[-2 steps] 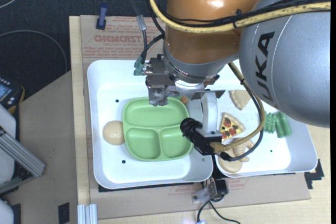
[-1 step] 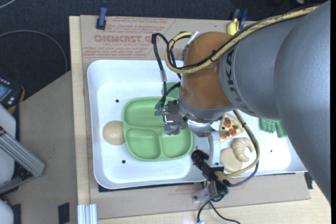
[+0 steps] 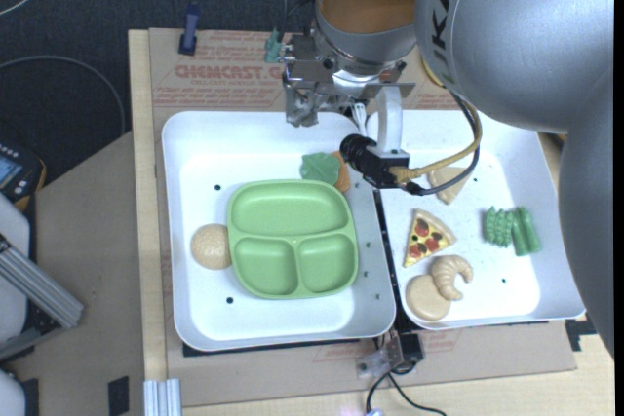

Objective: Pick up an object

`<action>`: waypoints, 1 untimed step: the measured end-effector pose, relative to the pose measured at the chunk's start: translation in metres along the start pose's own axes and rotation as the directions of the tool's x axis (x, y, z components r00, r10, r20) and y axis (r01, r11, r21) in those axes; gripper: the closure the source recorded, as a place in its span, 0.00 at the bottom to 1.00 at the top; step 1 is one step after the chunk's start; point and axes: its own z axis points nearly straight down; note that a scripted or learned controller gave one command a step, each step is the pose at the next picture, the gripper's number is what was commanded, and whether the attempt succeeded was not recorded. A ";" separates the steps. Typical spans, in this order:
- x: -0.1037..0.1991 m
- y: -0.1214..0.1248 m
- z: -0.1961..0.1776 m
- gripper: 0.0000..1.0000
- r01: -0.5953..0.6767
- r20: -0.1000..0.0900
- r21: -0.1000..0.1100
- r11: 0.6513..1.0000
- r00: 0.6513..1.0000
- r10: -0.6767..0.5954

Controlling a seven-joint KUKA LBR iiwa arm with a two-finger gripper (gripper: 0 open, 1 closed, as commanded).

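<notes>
In the camera view, the gripper [image 3: 310, 102] hangs over the back edge of the left bin [image 3: 195, 161]. The arm's bulk hides its tip, so it cannot be told whether the jaws are open or closed, and nothing is seen held.

The likeliest target is the small green leaf piece [image 3: 318, 167]. It lies just beside the gripper, touching the far right corner of the green plate [image 3: 292, 239], with an orange bit [image 3: 342, 178] against it. It looks like light, thin toy food, probably soft or bendy, so a pinch across its raised middle would suit it better than one at its edges. The plate rim and the bin wall crowd it closely.

The pizza slice [image 3: 427, 237] and croissant [image 3: 450, 274] in the right bin [image 3: 507, 170] seem chunkier and stiffer, and have more room around them.
</notes>
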 end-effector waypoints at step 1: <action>0.037 -0.031 0.106 1.00 0.000 0.007 0.034 0.999 1.000 0.000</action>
